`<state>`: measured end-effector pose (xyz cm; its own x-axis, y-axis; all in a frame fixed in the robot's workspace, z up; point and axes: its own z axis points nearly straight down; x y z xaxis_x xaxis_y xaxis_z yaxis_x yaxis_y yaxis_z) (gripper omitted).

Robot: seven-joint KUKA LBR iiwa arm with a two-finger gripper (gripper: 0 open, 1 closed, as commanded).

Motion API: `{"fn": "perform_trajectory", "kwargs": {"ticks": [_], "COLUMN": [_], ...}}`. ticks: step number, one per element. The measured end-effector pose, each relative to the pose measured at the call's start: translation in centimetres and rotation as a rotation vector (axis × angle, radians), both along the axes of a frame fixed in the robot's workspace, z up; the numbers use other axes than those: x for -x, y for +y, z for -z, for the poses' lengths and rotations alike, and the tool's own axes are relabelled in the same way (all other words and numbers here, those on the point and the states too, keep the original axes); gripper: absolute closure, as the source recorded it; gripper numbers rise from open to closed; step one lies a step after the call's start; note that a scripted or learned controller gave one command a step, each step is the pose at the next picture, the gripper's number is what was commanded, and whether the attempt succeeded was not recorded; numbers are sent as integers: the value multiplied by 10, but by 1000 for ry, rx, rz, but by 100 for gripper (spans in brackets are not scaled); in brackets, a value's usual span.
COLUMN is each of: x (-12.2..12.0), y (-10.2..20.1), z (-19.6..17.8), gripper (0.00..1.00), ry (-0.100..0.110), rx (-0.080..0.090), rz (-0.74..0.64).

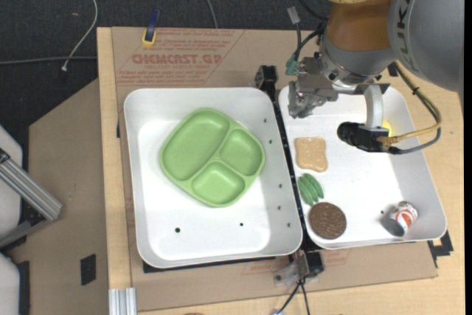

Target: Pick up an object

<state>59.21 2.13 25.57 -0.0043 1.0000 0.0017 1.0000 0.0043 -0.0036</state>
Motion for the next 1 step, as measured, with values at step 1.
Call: {"fn": "perform_trajectory", "kwargs": {"ticks": [1], "x": [27], "y": [52], "z": [6], "gripper": [100], "ry": [1], "rx": [-1], "rz": [-2]}}
